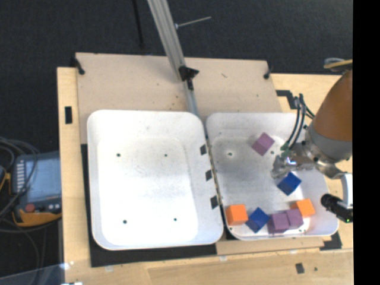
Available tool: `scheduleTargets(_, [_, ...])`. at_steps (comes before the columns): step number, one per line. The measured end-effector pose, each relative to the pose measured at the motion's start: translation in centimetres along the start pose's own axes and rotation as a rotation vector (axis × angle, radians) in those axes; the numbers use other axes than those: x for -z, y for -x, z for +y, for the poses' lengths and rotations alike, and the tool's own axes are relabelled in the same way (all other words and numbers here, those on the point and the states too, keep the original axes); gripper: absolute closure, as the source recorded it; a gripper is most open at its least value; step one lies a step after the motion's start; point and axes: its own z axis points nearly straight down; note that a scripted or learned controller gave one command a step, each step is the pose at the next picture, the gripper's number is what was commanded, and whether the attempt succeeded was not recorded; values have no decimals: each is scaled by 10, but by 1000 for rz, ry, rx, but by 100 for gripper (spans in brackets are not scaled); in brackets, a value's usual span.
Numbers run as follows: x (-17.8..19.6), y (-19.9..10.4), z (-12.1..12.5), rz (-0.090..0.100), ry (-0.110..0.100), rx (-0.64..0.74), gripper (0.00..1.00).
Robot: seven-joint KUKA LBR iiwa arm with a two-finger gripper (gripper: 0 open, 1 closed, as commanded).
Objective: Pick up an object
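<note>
The gripper (284,166) hangs over the right bin (237,129) near its right edge, just above a blue block (289,184); I cannot tell its state. A purple block (262,143) lies nearer the bin's middle; orange (237,214), blue, purple blocks line its front edge.

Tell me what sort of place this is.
Most likely a robotics lab or test bench. A grey and orange robot arm reaches over two shallow white bins, the right one holding small coloured blocks, and a handheld control unit with cables sits beside the bench.
</note>
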Motion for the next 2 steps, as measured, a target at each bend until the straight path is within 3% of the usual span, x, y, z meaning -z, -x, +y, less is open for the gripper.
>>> scheduleTargets(1, [44,1,2,0,1,5,100])
scheduleTargets(2, [44,-48,1,3,-5,9,100])
